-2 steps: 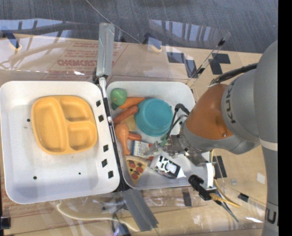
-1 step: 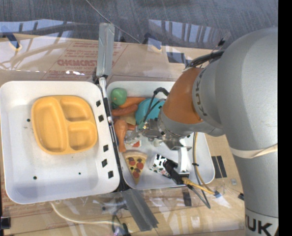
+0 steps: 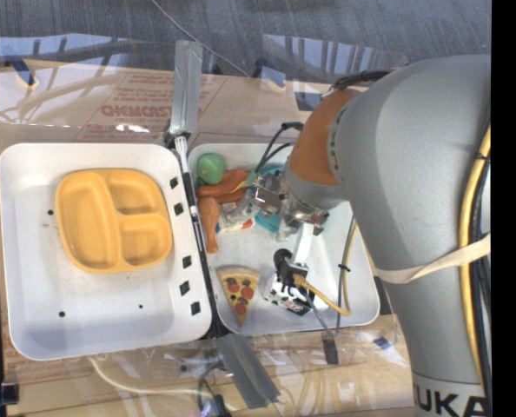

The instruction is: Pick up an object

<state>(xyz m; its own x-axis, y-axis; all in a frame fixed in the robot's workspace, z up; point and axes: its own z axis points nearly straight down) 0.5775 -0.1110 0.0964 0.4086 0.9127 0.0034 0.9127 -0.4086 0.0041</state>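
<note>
The claw (image 3: 271, 200) hangs low in the right bin (image 3: 358, 307); its state I cannot tell. A carrot (image 3: 213, 208) lies just left of it, a pizza slice (image 3: 239, 290) below.

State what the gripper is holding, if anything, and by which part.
Cannot be told: the gripper is low in the right bin among the toy foods, and the arm hides its tip.

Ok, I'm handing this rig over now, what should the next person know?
Gripper: low in the right bin, among the toys at its far end; grasp can't be confirmed.
Things: green ball, orange toy, pizza slice, black-and-white toy, all in the right bin. Yellow divided tray in the left bin.
Done: nothing visibly lifted.
Left: pick one object up.
</note>
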